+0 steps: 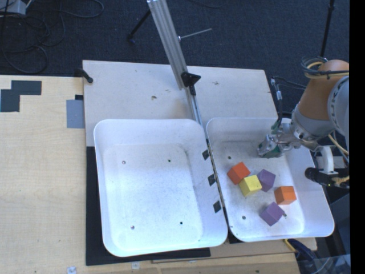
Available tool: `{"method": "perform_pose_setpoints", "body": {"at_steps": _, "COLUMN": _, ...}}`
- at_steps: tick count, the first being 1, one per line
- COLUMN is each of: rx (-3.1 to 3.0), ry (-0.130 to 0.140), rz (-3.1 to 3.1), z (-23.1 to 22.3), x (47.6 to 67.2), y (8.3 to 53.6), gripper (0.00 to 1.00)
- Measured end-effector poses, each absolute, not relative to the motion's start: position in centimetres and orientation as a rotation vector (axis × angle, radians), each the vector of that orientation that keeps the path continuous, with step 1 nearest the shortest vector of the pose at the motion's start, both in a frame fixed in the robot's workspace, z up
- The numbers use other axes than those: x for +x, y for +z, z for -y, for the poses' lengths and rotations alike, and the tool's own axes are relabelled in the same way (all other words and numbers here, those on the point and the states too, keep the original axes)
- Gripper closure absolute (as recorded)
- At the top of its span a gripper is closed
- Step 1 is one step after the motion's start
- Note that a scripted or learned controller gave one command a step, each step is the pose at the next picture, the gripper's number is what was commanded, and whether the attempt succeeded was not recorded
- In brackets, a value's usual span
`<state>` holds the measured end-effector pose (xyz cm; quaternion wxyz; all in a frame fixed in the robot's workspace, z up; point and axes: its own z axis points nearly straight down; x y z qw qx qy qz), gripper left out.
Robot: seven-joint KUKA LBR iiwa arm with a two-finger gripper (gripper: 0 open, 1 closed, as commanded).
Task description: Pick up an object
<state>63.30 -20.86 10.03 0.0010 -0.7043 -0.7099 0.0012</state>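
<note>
In the right bin (311, 224) lie several small blocks: an orange one (238, 172), a yellow one (250, 185) touching it, a purple one (266, 180) beside the yellow, another orange one (284, 195) and a second purple one (272, 213) nearer the front. My gripper (270, 147) hangs low over the back part of that bin, up and to the right of the block cluster, apart from it. Something small and green shows at its tip; I cannot tell what it is.
The left bin (108, 153) sits next to the right one, with black clips along the shared rim (210, 178). A slanted aluminium bar (171, 44) rises behind the bins. The arm's orange band (319, 99) is at the right edge.
</note>
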Motion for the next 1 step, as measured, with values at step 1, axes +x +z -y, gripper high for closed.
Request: {"method": "perform_pose_setpoints", "body": {"at_steps": 1, "rx": -2.205, "ry": 0.026, "rz": 2.214, "z": 14.19, "x": 66.55, "y": 9.62, "gripper": 1.00}}
